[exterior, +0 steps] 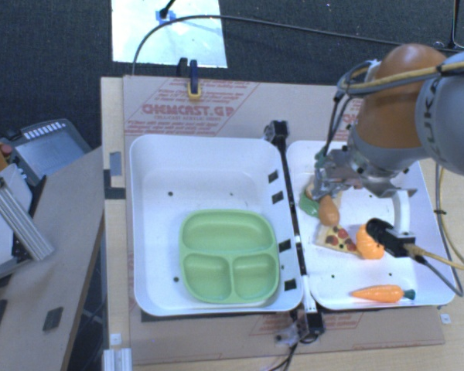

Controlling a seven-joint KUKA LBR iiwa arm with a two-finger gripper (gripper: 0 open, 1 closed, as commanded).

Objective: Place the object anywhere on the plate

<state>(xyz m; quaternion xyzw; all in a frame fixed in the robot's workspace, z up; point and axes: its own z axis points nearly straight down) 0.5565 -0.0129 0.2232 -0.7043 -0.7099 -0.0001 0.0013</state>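
A green divided plate (230, 255) lies in the left bin (162, 176), towards its front. My gripper (322, 192) hangs low over the left side of the right bin (421, 207). Directly under it is a tan-orange toy food piece (329, 209), with a small green piece (309, 205) at its left. I cannot see whether the gripper touches or holds either one. A pizza slice (334, 238), an orange round piece (368, 245) and a carrot (379, 292) lie nearer the front of that bin.
A black divider rail (288, 207) runs between the two bins. A grey device (42, 149) and a metal bar (15, 219) sit on a side table to the left. Cardboard lies under the bins.
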